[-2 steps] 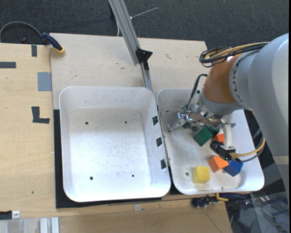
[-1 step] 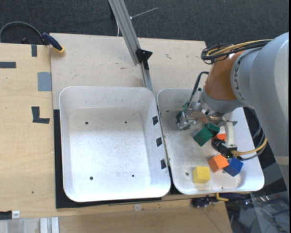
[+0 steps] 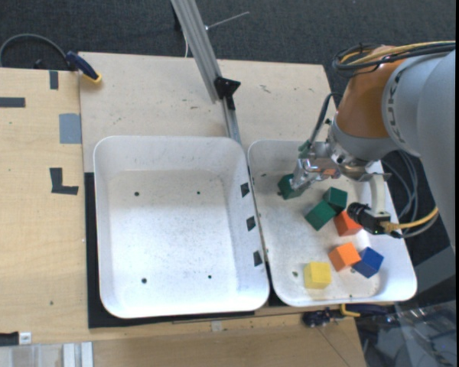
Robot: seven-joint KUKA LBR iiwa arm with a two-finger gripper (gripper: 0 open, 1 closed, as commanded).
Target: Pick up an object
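The jaws [image 3: 297,180] hang low over the right bin [image 3: 279,281], near its upper left part, and a small dark green block [image 3: 289,187] sits right at their tips; whether they grip it or merely touch it cannot be told. Just to the right of the jaws and lower lie two green blocks [image 3: 321,211], touching each other, with an orange-red block [image 3: 346,222] beside them. Farther below sit an orange block [image 3: 343,256], a blue block [image 3: 369,261] and a yellow block [image 3: 317,274]. To the left of the jaws stands the left bin [image 3: 107,205], both bins resting on the worktop [image 3: 153,90].
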